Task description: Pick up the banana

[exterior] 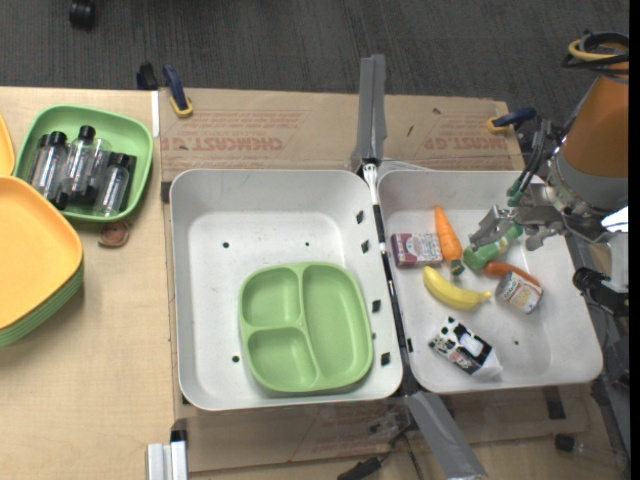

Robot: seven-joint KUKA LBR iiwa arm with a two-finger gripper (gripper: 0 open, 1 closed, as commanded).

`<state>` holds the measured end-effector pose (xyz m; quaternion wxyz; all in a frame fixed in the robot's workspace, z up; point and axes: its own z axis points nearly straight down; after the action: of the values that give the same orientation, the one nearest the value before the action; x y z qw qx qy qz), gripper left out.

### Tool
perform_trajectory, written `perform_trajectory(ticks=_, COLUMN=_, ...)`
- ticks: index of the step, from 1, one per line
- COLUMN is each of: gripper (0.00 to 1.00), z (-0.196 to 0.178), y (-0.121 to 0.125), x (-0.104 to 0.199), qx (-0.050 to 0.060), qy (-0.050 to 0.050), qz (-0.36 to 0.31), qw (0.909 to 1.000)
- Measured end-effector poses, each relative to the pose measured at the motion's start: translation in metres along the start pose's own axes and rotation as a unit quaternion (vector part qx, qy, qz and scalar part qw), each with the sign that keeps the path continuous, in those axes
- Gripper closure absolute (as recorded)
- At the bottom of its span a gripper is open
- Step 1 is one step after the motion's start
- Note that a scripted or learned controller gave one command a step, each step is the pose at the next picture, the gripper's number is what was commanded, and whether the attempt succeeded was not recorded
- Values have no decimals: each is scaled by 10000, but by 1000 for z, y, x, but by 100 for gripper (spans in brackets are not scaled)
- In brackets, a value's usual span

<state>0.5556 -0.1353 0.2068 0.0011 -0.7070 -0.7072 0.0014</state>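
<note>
We log the banana (455,289) lying in the right bin (560,363), between the purple carton (414,249) and the small jar (518,291). The hand (497,230) hangs just above a green item (490,254), up-right of the banana; we cannot tell its finger state.

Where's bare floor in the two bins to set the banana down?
Left bin: bare white floor rings the green divided plate, widest along the back and left walls. Right bin: crowded mid-floor, where the banana, carrot, purple box, small bottle and gripper cluster; bare at the front right corner, beside the black-and-white carton.
</note>
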Motion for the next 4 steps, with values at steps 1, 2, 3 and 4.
perform_trajectory(ticks=1, gripper=0, z=116, y=-14, x=22, qx=-7, qy=3, qz=-492, qw=9988)
perform_trajectory(ticks=2, gripper=0, z=116, y=-55, x=-11, qx=8, qy=53, qz=586, qw=9983)
perform_trajectory(ticks=3, gripper=100, z=108, y=-56, x=-13, qx=4, qy=29, qz=612, qw=9981)
perform_trajectory(ticks=4, gripper=100, z=117, y=-79, x=21, qx=8, qy=7, qz=1407, qw=9901)
